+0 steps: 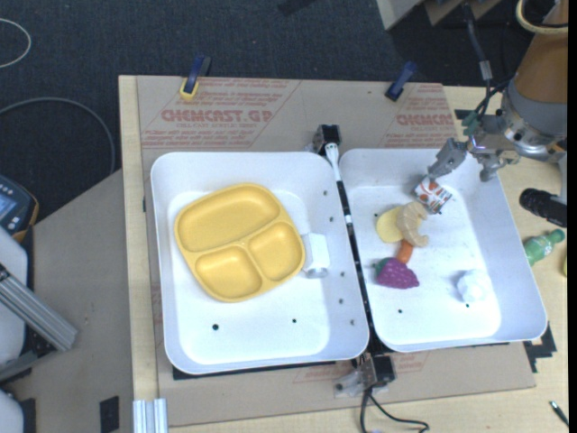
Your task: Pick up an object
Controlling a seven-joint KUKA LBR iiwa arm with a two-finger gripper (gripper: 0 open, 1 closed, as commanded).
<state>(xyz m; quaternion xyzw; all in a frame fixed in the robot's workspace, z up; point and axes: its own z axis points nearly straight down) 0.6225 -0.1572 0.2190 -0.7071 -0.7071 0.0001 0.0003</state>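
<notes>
the arm's gripper (468,156) hung over the far side of the right bin (505,318), its two fingers spread apart with nothing between them. one finger (448,161) pointed down toward a small red-and-white can (434,193) lying tilted just below and beside it; whether the tip touched the can could not be told. nearer the camera from that can, a pale yellow piece (389,225) and a tan, lumpy item (416,224) sat pressed together, with a small orange carrot-like piece (406,252) touching the tan item's near side. just nearer again lay a purple bunch of toy grapes (397,274). a small white object (469,287) rested apart from the can, toward the bin's near right corner. in the left bin (180,332), a yellow three-compartment plate (239,240) lay flat, well apart from the can. a green object (541,245) sat outside the right bin's right wall.
</notes>
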